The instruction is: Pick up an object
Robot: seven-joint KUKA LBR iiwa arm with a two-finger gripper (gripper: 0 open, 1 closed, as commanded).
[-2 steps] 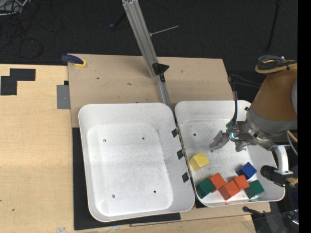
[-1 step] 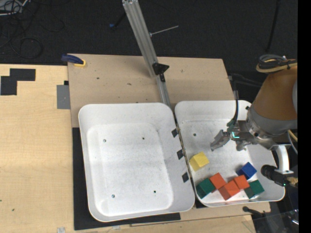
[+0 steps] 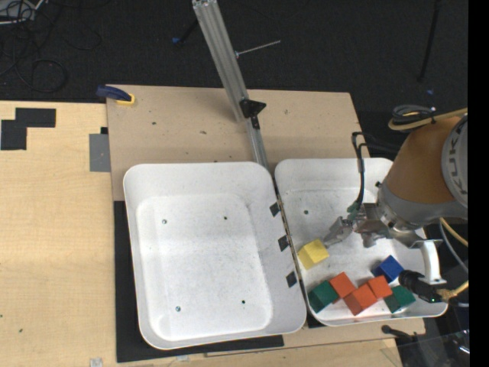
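From my remote seat I see the grey arm with its orange band (image 3: 428, 167) reaching in from the right over the right-hand shallow white bin (image 3: 321, 182). Its two-finger gripper (image 3: 338, 232) sits low inside that bin, angled toward the left, with the metal fingers (image 3: 335, 233) pointing down at the yellow block (image 3: 312, 254). The tips are just beside the block's upper right corner; nothing sits between them, and I cannot tell whether they are spread or closed at this angle.

The yellow block lies near the bin's left wall, close to the divide between the two bins. Along the front of the same bin I see a cluster of blocks: a dark green cube (image 3: 323, 294), an orange-red cube (image 3: 342, 284) touching it, a larger orange-red block (image 3: 367, 294) just to the right, a blue cube (image 3: 390, 268) behind that, and another green block (image 3: 399, 300) at the front right corner.

The left-hand white bin (image 3: 137, 182) sits beside it on the wooden surface (image 3: 183, 125). A slanted aluminium rail (image 3: 221, 48) rises behind the bins.
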